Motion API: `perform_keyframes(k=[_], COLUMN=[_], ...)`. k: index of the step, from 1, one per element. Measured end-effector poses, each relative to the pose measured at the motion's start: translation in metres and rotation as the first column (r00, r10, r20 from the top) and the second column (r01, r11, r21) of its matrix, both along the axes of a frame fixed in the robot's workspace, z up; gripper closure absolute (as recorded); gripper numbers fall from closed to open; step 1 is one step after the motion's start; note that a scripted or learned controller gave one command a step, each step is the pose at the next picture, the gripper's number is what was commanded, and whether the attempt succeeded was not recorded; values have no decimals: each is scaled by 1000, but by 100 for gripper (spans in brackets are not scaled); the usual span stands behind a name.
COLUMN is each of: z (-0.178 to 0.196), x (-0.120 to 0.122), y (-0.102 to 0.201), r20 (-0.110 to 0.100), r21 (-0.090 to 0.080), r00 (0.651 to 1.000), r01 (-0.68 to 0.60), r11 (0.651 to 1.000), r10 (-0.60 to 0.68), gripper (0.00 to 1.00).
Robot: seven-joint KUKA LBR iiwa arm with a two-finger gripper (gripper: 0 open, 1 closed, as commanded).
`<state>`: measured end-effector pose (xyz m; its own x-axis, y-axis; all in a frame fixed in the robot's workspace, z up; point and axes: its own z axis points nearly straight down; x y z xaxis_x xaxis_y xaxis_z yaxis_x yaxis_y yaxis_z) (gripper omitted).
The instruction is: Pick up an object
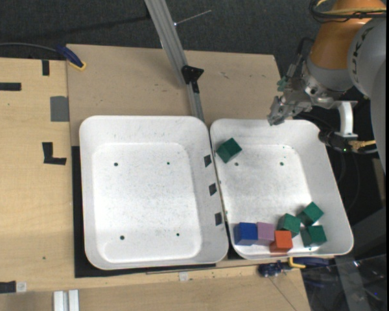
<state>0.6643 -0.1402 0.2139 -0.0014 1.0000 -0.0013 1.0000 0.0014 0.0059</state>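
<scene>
- Six blocks (282, 230) crowd the right bin's (259, 180) near corner, touching, so hard to grip singly.
- A lone green cube (229, 150) lies near the far-left corner, the easier target.
- The pincer (277, 115) hovers over the far rim; whether wide or narrow, I cannot tell.

No readable text anywhere.
Blocks in the right bin (324, 173) are plain-faced, no print. Black tape shapes on the bench (26, 173) are bare marks, not letters. Small dark tabs on the rim of the left bin (91, 173) are too small to read. Arm (350, 44) shows a dark mark on its grey casing at the frame's right edge, cut off, illegible.
</scene>
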Motion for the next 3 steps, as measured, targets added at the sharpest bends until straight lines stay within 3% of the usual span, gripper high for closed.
perform_keyframes(k=[1, 3], z=[54, 59], x=[1, -54], y=[0, 83], r20=[0, -9], r21=[0, 3], r00=[1000, 1000], r01=[0, -3], r11=[1000, 1000], r10=[0, 3], gripper=[100, 100])
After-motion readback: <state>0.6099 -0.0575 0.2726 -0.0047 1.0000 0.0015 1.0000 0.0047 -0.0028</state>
